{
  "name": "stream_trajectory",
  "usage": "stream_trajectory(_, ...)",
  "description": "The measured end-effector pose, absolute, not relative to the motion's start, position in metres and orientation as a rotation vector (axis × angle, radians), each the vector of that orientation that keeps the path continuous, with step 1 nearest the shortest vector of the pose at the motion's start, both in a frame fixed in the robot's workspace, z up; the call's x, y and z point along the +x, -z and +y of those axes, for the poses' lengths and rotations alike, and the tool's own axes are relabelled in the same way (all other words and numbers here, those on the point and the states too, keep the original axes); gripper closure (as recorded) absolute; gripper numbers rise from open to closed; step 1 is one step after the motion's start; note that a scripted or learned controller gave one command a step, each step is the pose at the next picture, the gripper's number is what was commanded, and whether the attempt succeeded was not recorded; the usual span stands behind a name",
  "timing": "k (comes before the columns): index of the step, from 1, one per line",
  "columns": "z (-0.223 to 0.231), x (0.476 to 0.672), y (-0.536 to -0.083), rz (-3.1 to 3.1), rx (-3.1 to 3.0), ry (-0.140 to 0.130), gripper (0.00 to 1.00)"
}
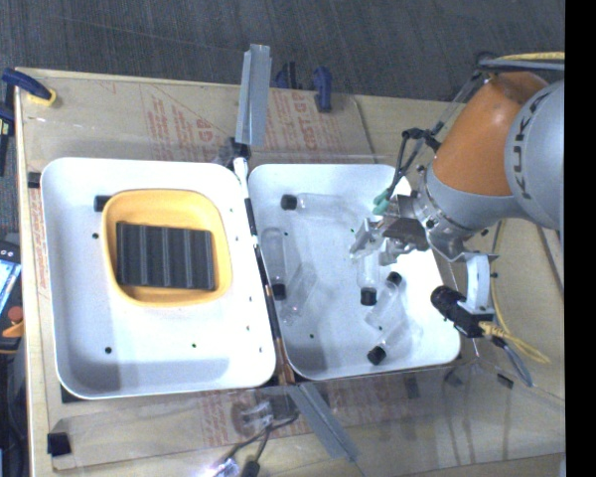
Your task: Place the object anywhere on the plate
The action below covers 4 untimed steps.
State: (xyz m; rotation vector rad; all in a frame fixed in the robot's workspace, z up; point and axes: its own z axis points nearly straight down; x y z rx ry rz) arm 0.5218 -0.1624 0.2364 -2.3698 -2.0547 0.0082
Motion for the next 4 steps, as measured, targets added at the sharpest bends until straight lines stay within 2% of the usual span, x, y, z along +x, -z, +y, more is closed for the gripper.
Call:
stream_trajectory(1, -0.109, 0.554, -0.235, -2.209, -2.233, -0.002, 1.0)
stream_trajectory(2, -0.067, 0.595, -0.24, -2.356, -2.077, -0.001, 1.0)
stream_trajectory(3, 0.034, 0.611, -0.207, -2.605, -1.748, -0.005, 1.0)
stream_trajectory(4, 0.034, 0.611, -0.207, -2.605, -1.748, -0.005, 0.0)
